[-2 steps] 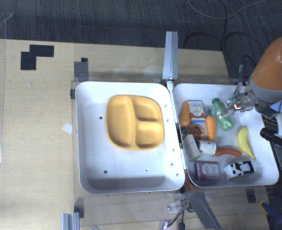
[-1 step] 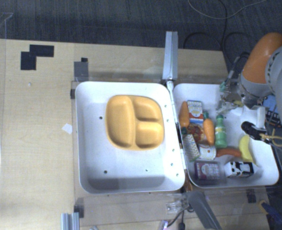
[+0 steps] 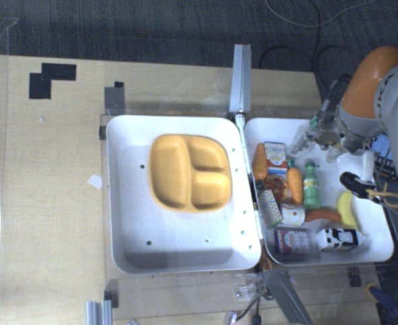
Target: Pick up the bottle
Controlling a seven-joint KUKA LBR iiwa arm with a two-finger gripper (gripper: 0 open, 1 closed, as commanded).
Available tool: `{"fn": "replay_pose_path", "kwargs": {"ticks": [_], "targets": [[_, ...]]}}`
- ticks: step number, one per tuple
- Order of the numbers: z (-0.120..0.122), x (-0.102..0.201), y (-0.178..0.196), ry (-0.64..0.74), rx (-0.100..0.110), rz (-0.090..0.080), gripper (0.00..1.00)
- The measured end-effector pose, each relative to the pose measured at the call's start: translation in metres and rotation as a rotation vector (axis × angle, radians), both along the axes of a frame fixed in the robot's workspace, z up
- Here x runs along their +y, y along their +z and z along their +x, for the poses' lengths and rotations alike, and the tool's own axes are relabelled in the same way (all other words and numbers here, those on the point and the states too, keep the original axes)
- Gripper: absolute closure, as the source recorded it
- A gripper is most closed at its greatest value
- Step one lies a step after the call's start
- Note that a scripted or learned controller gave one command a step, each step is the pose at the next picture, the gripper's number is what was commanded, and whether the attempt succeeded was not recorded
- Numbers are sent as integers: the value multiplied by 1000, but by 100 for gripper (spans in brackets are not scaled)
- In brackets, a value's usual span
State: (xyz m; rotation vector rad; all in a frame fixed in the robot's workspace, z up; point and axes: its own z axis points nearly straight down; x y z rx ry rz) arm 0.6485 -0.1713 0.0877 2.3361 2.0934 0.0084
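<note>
The gripper [image 3: 315,143] is hanging over the far end of the right bin [image 3: 382,249], its pale fingers [image 3: 300,143] pointing down and standing spread apart, and nothing is sitting between them. It is hovering just beyond the green bottle [image 3: 311,185], close to it, though whether it is touching cannot be told from this slant. Behind it the grey wrist and the orange band [image 3: 369,80] are reaching in from the right, crowding the bin's far right corner.

The bottle is lying lengthwise in the middle of the right bin, cap end toward the gripper. It is hemmed in: an orange carrot-like piece [image 3: 294,185] is lying right against its left side, a red item [image 3: 323,214] is sitting at its near end, and a yellow item [image 3: 347,209] is lying just to its right. A small carton [image 3: 275,158] is sitting further left near the far wall, and a dark pouch [image 3: 294,241] and a black-and-white carton [image 3: 339,237] are lining the near wall. The only open floor is showing to the bottle's right, near the far rim.

The left bin [image 3: 128,202] is holding a yellow divided tray [image 3: 189,172], with bare white floor all around it up to the walls.
</note>
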Motion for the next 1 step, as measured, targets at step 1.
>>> {"fn": "replay_pose_path", "kwargs": {"ticks": [1], "targets": [[22,-24,-1,-282,13,7,0]]}}
